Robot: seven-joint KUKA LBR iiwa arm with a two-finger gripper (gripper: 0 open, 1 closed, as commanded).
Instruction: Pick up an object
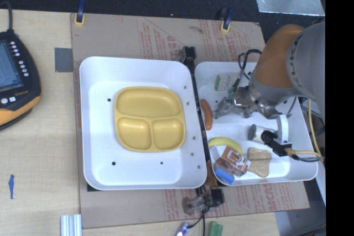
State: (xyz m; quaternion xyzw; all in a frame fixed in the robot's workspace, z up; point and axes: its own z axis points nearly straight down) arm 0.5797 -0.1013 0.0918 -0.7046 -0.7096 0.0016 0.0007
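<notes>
**Arm reaches into crowded right bin**

The grey arm (293, 72) with its orange band leans over the right bin (301, 174), its gripper (227, 106) low near the bin's left wall; whether its fingers are spread or closed cannot be told. The left bin (97, 135) holds a yellow divided plate (149, 119) with bare white floor all round. Beside the gripper lies a sausage (207, 113); a banana (224, 143), a printed packet (233, 163) with unreadable lettering, and a blue piece (223, 177) crowd the near corner.

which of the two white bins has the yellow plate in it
The left bin, away from the arm; the divided yellow plate sits in its middle. The right bin holds small food items instead.
</notes>
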